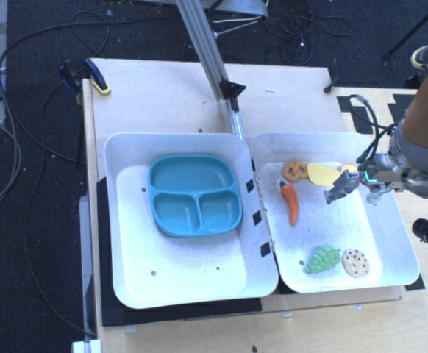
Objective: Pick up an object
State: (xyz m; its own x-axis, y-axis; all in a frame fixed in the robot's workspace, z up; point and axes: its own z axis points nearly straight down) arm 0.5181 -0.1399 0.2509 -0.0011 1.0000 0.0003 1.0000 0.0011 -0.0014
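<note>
The right bin (390, 234) holds several toy foods. A brown pretzel (295, 171) and a yellow piece (322, 174) lie near its far edge. An orange carrot (292, 203) lies left of centre. A green bunch (322, 259) and a chocolate-chip cookie (355, 262) sit near the front edge. My gripper (357, 190) hangs over the right half of this bin, just right of the yellow piece, open with nothing between its fingers. Its left finger (340, 187) points down and left, close to the yellow piece's right end.
A blue three-part plate (195, 195) rests in the left bin (133, 263). A slanted metal pole (203, 39) comes down to the far edge between the bins. Cables lie on the dark floor around the bench.
</note>
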